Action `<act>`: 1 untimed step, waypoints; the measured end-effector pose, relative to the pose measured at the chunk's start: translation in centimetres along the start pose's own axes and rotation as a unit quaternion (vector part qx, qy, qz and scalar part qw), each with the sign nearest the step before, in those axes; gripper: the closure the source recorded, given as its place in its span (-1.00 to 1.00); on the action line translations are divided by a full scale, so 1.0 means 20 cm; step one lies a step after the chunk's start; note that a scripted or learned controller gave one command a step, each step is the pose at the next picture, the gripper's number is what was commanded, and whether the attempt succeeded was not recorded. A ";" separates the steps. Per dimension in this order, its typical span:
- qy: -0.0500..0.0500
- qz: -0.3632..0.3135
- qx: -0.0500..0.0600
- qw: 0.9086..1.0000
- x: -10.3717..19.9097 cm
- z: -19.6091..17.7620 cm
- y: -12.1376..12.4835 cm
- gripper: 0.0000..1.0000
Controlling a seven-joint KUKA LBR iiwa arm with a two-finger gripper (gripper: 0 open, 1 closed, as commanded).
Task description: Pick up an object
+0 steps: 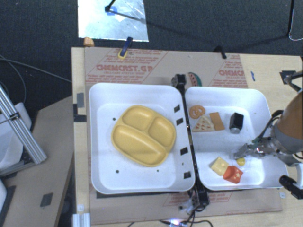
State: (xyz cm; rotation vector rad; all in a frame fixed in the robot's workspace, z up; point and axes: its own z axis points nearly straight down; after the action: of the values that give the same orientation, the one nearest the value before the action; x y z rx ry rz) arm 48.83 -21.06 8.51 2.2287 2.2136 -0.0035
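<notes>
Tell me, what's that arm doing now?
Gripper low in right bin, nothing seen held. Toy foods nearby: yellow piece, cheese, strawberry. Path clear.

Single fixed camera, mounted above the table [156,63], looking down at a slant. Both white bins [102,126] sit mid-frame, moderately near; dark floor [38,22] runs along the top edge.
</notes>
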 end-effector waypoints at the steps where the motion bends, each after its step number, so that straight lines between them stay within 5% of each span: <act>1: 0.000 -0.006 -0.003 1.000 0.02 0.00 0.20 -1.00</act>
State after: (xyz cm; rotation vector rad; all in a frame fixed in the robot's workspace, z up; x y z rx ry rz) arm 52.91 -20.59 8.52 2.2128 2.2238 0.0038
